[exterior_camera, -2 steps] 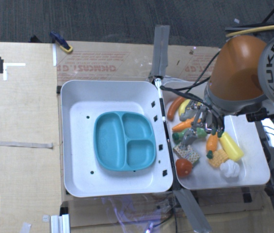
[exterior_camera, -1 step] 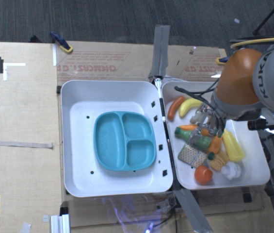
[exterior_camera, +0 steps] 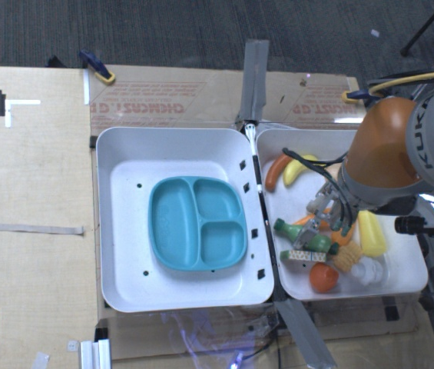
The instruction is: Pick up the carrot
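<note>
The carrot [exterior_camera: 318, 223], mostly hidden among toy foods in the right bin [exterior_camera: 401, 283], looks like light, stiff, smooth plastic; gripping across its mid-body seems safest. The tool [exterior_camera: 326, 215] hovers at it; whether open or closed cannot be told.

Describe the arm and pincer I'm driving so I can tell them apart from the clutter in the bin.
The arm is grey with a glossy orange band above the wrist and dark KUKA lettering on the grey shell. Below the band sits a dark grey wrist collar. The pincer is small, metallic grey and black, with thin cables running along it.
</note>
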### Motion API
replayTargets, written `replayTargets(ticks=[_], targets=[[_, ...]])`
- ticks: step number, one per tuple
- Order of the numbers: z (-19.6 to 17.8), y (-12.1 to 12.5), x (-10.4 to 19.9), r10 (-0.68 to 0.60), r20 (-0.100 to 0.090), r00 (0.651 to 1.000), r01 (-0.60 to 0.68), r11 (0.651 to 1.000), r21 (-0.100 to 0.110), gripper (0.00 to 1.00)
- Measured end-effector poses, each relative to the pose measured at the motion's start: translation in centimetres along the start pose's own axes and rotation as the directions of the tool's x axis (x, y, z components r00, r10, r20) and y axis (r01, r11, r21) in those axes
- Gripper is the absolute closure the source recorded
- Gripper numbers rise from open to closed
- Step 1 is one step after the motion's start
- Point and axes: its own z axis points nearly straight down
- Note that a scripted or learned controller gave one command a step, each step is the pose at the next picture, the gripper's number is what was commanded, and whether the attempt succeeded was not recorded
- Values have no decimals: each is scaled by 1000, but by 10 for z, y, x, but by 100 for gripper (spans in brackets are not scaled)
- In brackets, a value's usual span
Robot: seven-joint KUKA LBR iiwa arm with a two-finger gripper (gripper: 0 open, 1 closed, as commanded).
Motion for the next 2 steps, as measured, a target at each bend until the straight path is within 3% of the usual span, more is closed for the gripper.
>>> replayTargets(ticks=[1, 2], targets=[[0, -9, 5, 291, 0, 957, -291, 957, 0, 0], [0, -44, 44, 569, 1, 822, -569, 822, -2, 0]])
